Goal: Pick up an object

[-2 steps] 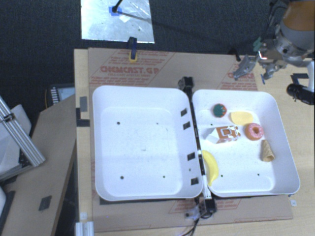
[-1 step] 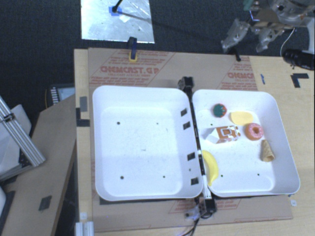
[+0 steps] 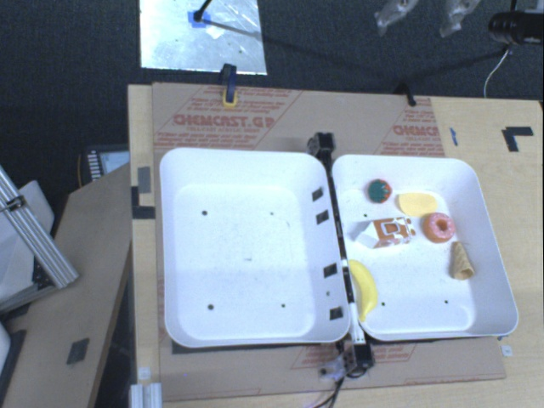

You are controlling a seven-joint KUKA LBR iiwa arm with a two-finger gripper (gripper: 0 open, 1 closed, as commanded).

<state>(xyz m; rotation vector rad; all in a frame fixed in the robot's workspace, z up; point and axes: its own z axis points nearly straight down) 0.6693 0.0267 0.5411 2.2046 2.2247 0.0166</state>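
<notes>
Jaws spread wide and holding nothing: the gripper (image 3: 431, 8) hangs at the top right, over dark floor beyond the bench's far edge.

Two white bins sit side by side on a tan bench (image 3: 255, 113) whose cardboard top carries red print; dark carpet lies beyond, with a shiny metal sheet (image 3: 202, 24) on it at the far left. The left bin (image 3: 183, 172) has nothing in it. The right bin (image 3: 489, 262) holds six things, one of each: a green ball (image 3: 378, 191) near the far edge, a yellow slice (image 3: 417, 203) just beside it, a pink donut (image 3: 439, 227), a white-and-orange carton (image 3: 387, 231) mid-bin, a tan cone (image 3: 461, 261) toward the right edge, and a banana (image 3: 364, 288) along the left edge.
</notes>
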